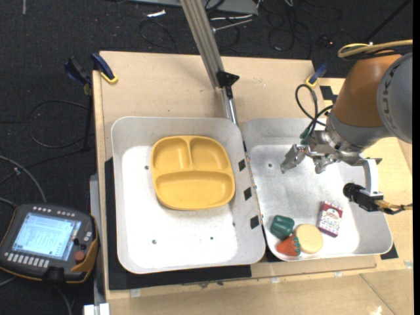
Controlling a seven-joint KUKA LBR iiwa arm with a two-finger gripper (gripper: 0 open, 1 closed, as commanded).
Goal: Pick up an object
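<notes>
We see gripper point(303, 161) over right bin point(275, 176), jaws spread, gripping nothing. 4 small items cluster near bin's front edge: green piece point(282, 225), yellow round point(309, 238), red piece point(287, 246), red box point(330, 219). We judge box light, stiff; pinch flat sides.

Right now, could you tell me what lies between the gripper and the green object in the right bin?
Bare white bin floor, seen in the camera view. The gripper hangs above and behind the green object, with nothing lying between them.
</notes>
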